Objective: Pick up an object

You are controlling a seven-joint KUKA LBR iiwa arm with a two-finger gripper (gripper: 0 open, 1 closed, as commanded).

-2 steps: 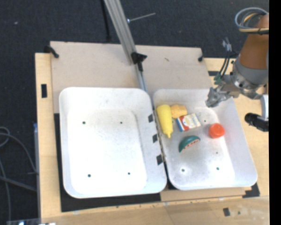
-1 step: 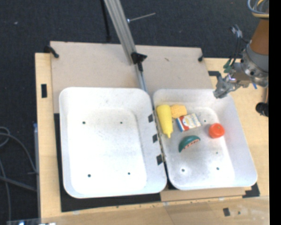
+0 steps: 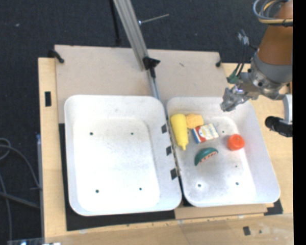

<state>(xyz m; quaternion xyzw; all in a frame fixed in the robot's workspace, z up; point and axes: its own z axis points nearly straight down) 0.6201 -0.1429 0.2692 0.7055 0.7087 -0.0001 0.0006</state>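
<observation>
Dark carpet surrounds the tabletop [image 3: 48, 137]. Objects cluster in the right bin [image 3: 260, 152]: yellow bottle [image 3: 179, 129], orange ball [image 3: 235, 142]. Gripper [image 3: 228, 104] hovers upper right, nothing held; its opening unclear.

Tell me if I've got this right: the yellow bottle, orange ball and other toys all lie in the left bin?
Not quite. The camera view shows the yellow bottle, orange ball and other toys lying in the right bin, not the left bin.

items clustered at right bin's [image 3: 260, 152] upper left, open floor below
</observation>
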